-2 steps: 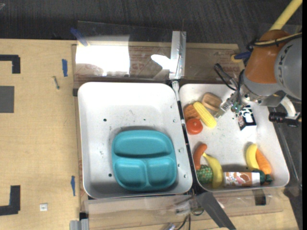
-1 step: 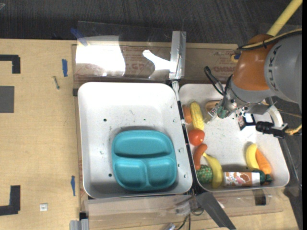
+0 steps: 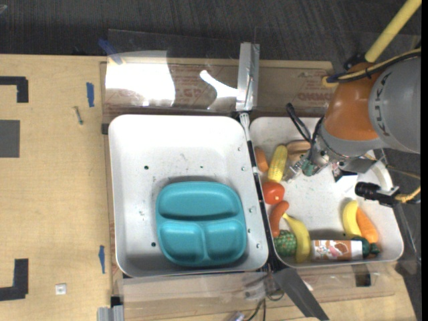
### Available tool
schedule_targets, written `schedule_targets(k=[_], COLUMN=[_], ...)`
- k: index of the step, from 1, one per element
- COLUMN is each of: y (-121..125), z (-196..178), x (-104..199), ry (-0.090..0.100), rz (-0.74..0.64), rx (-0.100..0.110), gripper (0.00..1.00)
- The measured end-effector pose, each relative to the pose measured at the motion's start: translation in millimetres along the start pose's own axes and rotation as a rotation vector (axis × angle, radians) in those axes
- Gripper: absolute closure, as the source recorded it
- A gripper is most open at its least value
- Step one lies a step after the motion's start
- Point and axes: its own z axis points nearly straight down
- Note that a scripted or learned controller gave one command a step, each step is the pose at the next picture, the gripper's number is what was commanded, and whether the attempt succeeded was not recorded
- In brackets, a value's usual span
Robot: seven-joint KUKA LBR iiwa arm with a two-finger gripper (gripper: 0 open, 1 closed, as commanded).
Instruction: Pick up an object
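Note:
My gripper (image 3: 302, 167) hangs low over the back left part of the right bin (image 3: 391, 249), under the arm's orange band (image 3: 352, 112). It is right beside a yellow corn cob (image 3: 277, 163), and a tan bun-like piece (image 3: 299, 146) lies just behind it. A red tomato (image 3: 272, 192) and a small carrot (image 3: 261, 160) lie by the bin's left wall. I see nothing held in the gripper.
The right bin's front holds a red sausage (image 3: 277, 214), a banana (image 3: 298, 237), a green piece (image 3: 285, 245), a sauce bottle (image 3: 341, 249), a second banana (image 3: 350, 218) and a carrot (image 3: 366, 225). A teal divided plate (image 3: 199, 223) lies in the left bin (image 3: 174, 146).

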Motion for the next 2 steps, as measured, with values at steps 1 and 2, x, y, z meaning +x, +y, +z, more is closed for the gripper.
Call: schedule_targets(k=[1,2], y=[31.9,43.2], z=[1.2,2.6], x=[-21.8,-67.6], ry=[0.002,-0.001], rz=[0.017,-0.046], rx=[0.003,0.002], gripper=[0.0,0.0])
